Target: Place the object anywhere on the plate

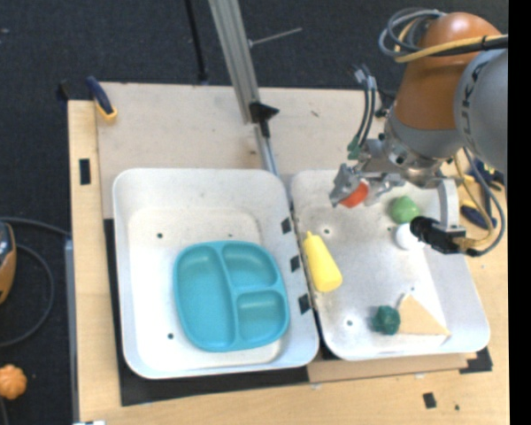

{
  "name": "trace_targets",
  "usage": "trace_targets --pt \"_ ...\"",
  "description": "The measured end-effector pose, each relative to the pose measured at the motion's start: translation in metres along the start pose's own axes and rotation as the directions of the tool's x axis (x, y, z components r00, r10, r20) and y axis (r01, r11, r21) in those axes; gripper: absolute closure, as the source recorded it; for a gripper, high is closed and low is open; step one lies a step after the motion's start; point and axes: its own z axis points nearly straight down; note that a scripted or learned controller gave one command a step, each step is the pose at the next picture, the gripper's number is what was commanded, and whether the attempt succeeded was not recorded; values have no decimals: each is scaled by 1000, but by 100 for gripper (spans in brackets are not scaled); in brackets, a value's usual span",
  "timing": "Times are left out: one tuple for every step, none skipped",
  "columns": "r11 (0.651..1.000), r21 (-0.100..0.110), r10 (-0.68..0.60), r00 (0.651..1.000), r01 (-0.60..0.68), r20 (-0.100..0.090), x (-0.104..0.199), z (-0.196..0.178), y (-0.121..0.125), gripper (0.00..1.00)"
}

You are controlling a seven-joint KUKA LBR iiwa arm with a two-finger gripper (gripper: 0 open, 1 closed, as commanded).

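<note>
A teal plate (233, 295) with three compartments lies in the left bin (142, 193), toward its front. My gripper (347, 190) hangs over the back left part of the right bin (460, 282). A small red object (357, 196) sits between its grey fingers, and the gripper is shut on it. The held object is well to the right of the plate and further back.
In the right bin lie a yellow oblong piece (320, 262) by the left wall, a green ball (404, 209), a white ball (404, 236), a dark green lump (387, 320) and a tan wedge (421, 318). A slanted metal post (239, 60) rises behind the bins.
</note>
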Motion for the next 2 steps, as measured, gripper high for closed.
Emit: trace_targets --pt "1000 -2 0 1000 0 0 48 -2 8 100" --pt "1000 0 -1 1000 1 0 101 10 -1 100"
